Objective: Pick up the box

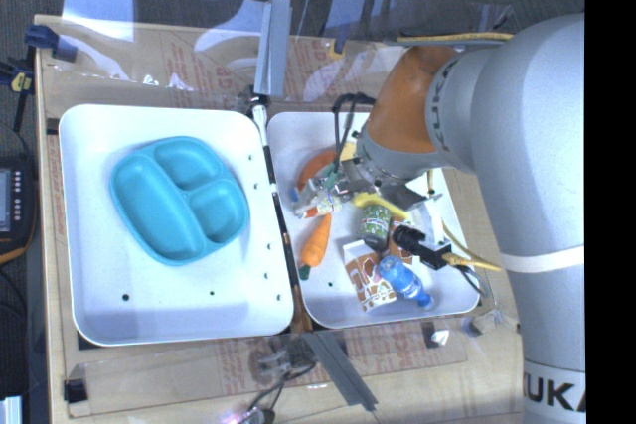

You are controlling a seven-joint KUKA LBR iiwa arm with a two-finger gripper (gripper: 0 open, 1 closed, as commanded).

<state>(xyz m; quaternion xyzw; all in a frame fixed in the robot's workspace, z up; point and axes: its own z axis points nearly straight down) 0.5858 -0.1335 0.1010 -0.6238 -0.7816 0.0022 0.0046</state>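
1. I see the box [370,279] lying flat near the front edge of the right bin [288,139], just beside a blue bottle [405,282].
2. An orange carrot [316,241] lies left of the box.
3. The hand [333,186] sits behind the carrot, among clutter; I cannot tell its grip state.
4. The left bin [89,303] holds a blue divided tray [179,199].

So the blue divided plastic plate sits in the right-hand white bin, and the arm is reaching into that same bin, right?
Not quite. The camera view shows the blue divided plastic plate in the left-hand white bin, alone there. The arm does reach into the right-hand white bin, where its gripper is down among the clutter beside an orange carrot.
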